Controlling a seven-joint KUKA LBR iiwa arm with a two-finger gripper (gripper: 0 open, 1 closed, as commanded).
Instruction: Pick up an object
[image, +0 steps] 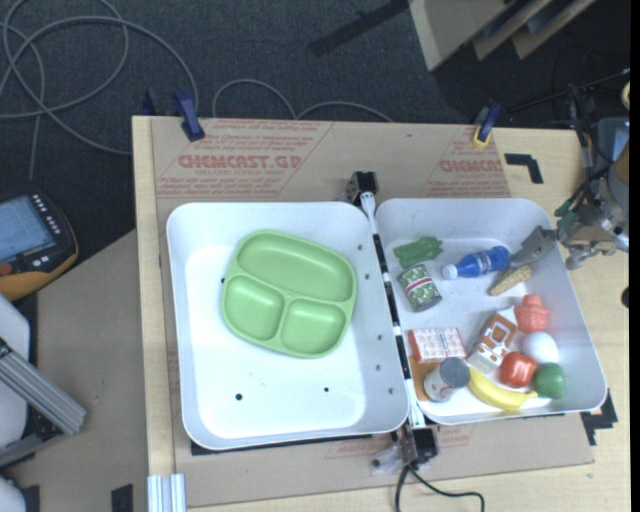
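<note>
The bench (100, 300) is seen from above, bearing two shallow white bins side by side. The left bin (200, 400) is occupied by a green divided plate (289, 294), lying flat toward its upper middle. The right bin (590, 350) is crowded with small objects: a yellow banana (500, 392) along the near edge, a small patterned box (436, 344), a toy house (494, 340), a red tomato-like piece (517, 369), a blue bottle (477, 264) lying on its side, a green can (421, 286), a green leafy piece (418, 249), a white egg (543, 347) and a green ball (550, 379). The gripper (545, 243) is placed at the bin's upper right rim, above a tan wedge-shaped piece (511, 277); whether its fingers are spread or closed cannot be told. The clustered objects lie below and left of it, apart from it.
</note>
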